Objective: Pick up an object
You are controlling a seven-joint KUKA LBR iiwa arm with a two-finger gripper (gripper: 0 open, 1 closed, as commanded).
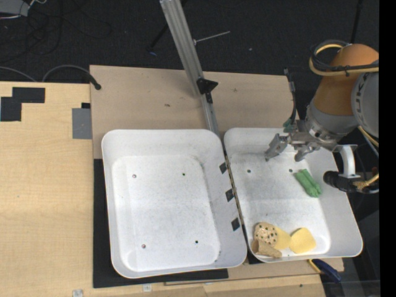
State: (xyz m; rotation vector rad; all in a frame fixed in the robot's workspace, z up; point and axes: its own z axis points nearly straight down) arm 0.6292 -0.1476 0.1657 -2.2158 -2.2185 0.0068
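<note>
The gripper (pixel 289 149) hangs over the back of the right bin (pixel 343 247) with jaws spread and nothing between them, while the green stick (pixel 307 182) lies just beside it toward the front, its long axis running slantwise front-right.

- The grey arm with the orange band (pixel 346 82) is cut off by the right edge.
- A blue object (pixel 327 270) at the bench's front edge is partly hidden beneath the right-hand shallow white bin (pixel 247 142).
- The tan speckled piece (pixel 266 234) is too small to identify.
</note>
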